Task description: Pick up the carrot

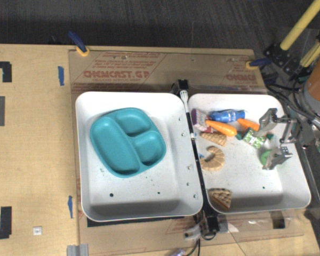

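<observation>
- Carrying everything is the cardboard-covered tabletop (pixel 32 159), with two shallow white bins side by side on it.
- Filling much of the left bin (pixel 96 196) is a teal plate (pixel 128 141) with three compartments, set at a slant.
- At the right side, the right bin (pixel 256 188) holds all the small things, most of them gathered in its far half.
- Over the right part of that bin is the pincer (pixel 274 138); its two metal fingers stand wide apart, one finger (pixel 268 118) toward the far side and the other toward the near side, and nothing is between them.
- A blue bottle (pixel 226 114) lies near the far wall of the right bin, just above the carrot.
- The carrot (pixel 221 127) is in the far-left part of the right bin, lying flat. Its long axis goes from upper left to lower right in the view, only a little tilted from the horizontal. Which end is the tip, I cannot tell for sure. It is well to the left of the pincer and does not touch it.
- A second, shorter orange piece (pixel 248 124) lies just to the right of the carrot, near the far finger.
- A green item (pixel 253 138) lies beside this piece, under the pincer.
- A round tan pastry (pixel 213 158) lies below the carrot, and another tan piece (pixel 220 198) is at the near wall.
</observation>
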Robot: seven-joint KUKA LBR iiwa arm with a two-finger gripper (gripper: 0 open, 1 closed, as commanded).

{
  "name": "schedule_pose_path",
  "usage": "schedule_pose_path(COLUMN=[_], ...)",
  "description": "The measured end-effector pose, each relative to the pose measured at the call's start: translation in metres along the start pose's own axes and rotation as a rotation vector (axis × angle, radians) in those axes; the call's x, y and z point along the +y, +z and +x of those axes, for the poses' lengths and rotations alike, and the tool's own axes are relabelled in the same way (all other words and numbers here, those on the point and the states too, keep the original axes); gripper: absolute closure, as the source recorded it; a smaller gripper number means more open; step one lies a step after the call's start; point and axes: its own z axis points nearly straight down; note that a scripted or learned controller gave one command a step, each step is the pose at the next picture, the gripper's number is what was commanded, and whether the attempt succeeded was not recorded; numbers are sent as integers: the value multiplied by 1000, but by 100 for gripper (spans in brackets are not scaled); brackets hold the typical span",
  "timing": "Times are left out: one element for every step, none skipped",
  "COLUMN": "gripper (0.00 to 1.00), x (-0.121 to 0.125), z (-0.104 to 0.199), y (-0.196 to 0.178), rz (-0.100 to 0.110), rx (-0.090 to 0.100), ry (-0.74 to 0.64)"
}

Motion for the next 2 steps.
schedule_pose_path(gripper=[0,0], x=[-23,-25], z=[-82,-112], y=[55,157], rz=[-1,-1], rx=[1,9], ry=[109,308])
